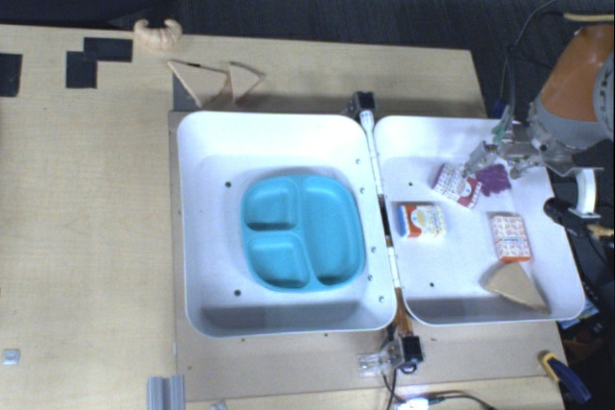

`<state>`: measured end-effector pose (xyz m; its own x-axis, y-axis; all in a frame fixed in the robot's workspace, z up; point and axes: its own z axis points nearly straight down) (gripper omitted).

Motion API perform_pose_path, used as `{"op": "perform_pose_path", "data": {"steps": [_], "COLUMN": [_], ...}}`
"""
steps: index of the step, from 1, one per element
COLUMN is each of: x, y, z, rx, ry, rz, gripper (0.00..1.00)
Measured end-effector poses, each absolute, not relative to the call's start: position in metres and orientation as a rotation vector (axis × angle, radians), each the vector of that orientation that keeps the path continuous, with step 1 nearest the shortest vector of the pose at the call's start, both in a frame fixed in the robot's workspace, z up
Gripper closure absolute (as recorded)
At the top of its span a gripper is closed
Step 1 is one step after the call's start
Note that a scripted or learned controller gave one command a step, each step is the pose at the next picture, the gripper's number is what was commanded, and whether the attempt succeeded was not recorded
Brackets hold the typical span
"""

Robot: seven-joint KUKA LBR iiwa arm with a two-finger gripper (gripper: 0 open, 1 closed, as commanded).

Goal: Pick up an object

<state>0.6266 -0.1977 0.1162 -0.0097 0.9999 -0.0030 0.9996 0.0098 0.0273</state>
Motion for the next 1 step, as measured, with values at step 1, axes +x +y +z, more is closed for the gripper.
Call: {"op": "perform_pose_path", "data": {"steps": [1], "x": [0.5631], "y": [-0.1905], "z": [0.0862], "rx": [2.216], "ry": [2.222], "rz": [0.003], "gripper": [0.0]}}
